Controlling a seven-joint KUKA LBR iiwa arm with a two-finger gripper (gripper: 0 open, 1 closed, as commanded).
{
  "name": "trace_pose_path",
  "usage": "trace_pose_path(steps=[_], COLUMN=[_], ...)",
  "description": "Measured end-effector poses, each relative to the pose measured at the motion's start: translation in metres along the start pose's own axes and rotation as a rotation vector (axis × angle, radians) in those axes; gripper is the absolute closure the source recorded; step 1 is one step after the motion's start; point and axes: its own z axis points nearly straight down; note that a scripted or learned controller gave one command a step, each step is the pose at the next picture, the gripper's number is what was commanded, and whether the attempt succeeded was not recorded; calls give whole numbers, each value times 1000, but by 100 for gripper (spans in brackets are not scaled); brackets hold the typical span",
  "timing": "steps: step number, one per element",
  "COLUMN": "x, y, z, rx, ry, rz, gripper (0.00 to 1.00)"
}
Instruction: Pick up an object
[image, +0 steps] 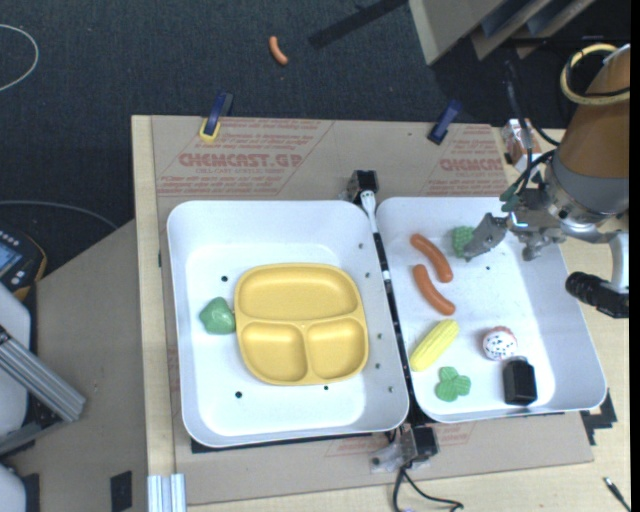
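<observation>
A grey-and-orange arm's gripper (505, 232) hangs over the far end of the right bin (560, 395), one of its fingers (487, 237) just beside a green broccoli piece (462, 239); how far the fingers stand apart cannot be told. Two sausages (431, 271) lie nearby

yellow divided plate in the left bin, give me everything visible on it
The yellow divided plate looks like matte moulded plastic, a rounded rectangle with raised ridges splitting it into three compartments: one long one at the far side and two smaller ones at the near side. All three hold nothing. It lies flat, slightly rotated, near the centre of the left bin. A green toy sits by its left edge.
</observation>
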Motion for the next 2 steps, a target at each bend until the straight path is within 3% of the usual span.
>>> trace_pose_path(steps=[1,2], x=[0,-8], y=[3,8], z=[-8,42], rx=[-14,-9], ry=[-2,-1], rz=[-3,-2], gripper=[0,0])
